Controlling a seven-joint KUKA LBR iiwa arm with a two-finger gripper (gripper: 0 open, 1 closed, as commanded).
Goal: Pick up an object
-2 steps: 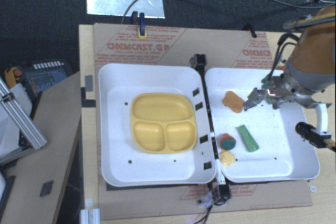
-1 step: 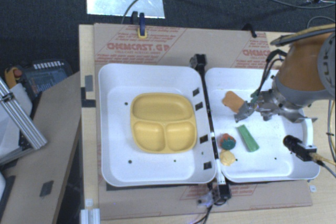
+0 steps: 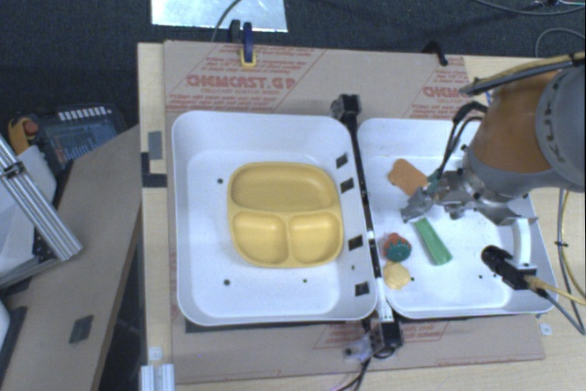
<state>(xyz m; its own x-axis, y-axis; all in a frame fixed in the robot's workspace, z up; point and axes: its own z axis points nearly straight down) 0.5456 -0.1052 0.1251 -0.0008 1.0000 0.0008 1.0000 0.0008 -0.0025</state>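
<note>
Yellow plastic three-compartment tray (image 3: 282,213) lies in the left white bin (image 3: 197,197). In the right white bin (image 3: 458,298), an orange piece (image 3: 404,173), green block (image 3: 434,243), and small round toys (image 3: 396,245) lie near the gripper (image 3: 423,202); whether it grips anything cannot be told, the grey arm (image 3: 526,137) partly covering it.

Arm (image 3: 536,128) reaches in from right, grey w/ orange band above wrist, bent down & leftward. Gripper (image 3: 419,204) sits low, pointing left-down; wrist approx. level w/ it, just to its right.
</note>
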